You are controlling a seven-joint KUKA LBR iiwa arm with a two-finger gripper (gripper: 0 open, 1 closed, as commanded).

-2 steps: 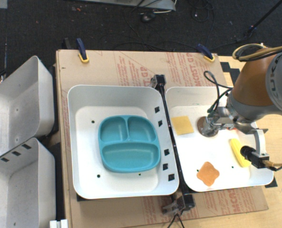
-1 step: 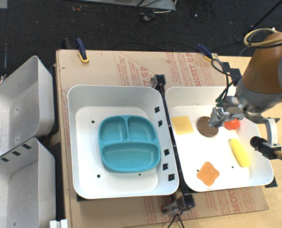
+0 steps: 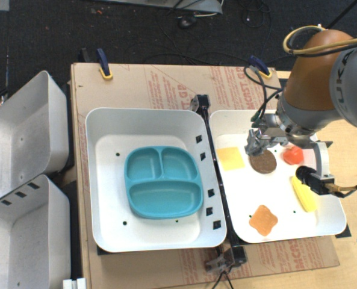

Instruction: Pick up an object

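My gripper (image 3: 258, 144) hangs low in the right bin (image 3: 241, 120), just above the upper edge of a brown round disc (image 3: 263, 162). A yellow square piece (image 3: 231, 158) lies to the left of the disc. Partly behind the arm, to the disc's right, sits a red object (image 3: 294, 155). A yellow banana-like piece (image 3: 303, 194) lies near the bin's right side, and an orange lumpy piece (image 3: 263, 220) lies towards the front. Nothing shows between the fingers.
The left bin (image 3: 106, 131) holds a teal divided tray (image 3: 164, 181). Two more white bins (image 3: 21, 131) lean off the bench at the far left. Cables and a black part (image 3: 313, 181) hang by the right bin's right wall.
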